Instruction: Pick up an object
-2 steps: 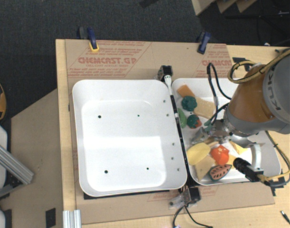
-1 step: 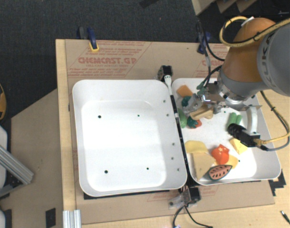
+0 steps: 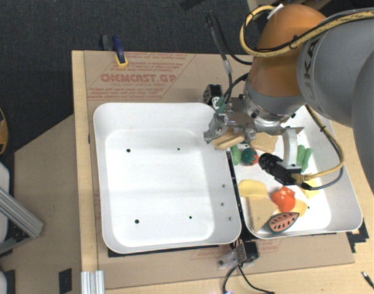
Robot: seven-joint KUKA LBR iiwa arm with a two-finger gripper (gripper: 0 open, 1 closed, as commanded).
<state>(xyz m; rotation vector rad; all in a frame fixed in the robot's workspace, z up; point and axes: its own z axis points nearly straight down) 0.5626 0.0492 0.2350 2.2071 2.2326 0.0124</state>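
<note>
White right bin (image 3: 349, 216): tan block (image 3: 226, 142) under tool (image 3: 226, 130) (touching it).

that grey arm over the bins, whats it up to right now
A grey KUKA arm reaches in from the right and hangs low over the right bin, near the wall shared with the left bin. Its tool sits above a tan block and a green piece. Whether it grips anything cannot be told. A yellow piece, a red piece and a dark oval lie loose in that bin.
</note>
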